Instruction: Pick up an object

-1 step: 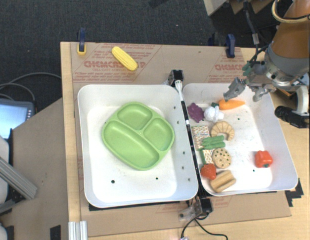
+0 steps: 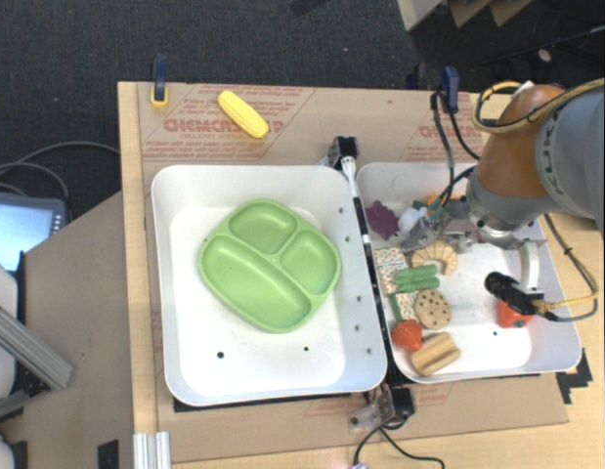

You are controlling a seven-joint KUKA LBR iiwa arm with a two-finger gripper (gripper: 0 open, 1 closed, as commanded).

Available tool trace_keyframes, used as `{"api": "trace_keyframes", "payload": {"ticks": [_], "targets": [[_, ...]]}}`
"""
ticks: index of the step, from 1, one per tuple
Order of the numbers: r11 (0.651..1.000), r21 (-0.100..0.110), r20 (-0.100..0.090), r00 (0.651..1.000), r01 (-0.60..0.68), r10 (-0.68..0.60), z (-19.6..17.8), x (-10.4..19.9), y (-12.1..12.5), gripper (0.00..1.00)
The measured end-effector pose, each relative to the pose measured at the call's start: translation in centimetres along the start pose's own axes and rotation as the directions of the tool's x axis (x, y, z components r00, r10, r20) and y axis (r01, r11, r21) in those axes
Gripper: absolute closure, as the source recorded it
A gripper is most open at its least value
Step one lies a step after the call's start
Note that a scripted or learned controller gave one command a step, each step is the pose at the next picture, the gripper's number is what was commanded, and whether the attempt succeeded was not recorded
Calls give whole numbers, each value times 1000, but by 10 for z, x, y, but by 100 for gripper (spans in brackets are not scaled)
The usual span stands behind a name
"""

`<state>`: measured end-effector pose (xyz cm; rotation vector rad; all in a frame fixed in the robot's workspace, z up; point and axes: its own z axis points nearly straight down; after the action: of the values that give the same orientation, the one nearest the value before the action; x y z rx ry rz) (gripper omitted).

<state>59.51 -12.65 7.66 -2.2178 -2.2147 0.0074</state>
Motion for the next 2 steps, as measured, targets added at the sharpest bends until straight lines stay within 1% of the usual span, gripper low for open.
{"api": "trace_keyframes", "payload": {"ticks": [1, 2], "targets": [[1000, -12, 3, 1000, 0, 0, -19, -1, 3, 100], [1000, -12, 3, 1000, 0, 0, -18, -1, 3, 0]]}}
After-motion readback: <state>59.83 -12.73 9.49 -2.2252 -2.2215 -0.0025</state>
